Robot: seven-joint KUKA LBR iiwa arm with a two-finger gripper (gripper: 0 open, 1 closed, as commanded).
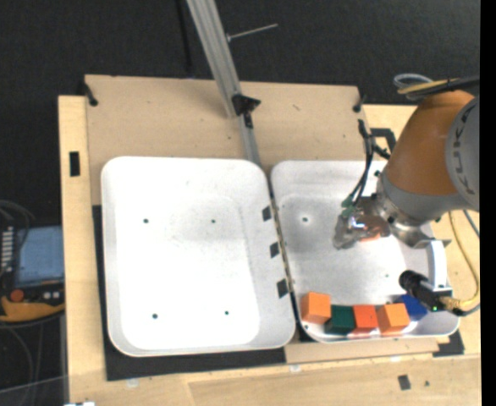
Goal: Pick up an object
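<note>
- The left bin is a shallow white tray on the bench, its right edge touching the right bin.
- The gripper hangs over the middle of the right bin; whether it grips anything, or how wide it stands, cannot be told from this blurred metal shape.
- Along the right bin's near edge lie, from the left, an orange block, a green block, two more orange blocks, and a blue block at the near right corner.
</note>
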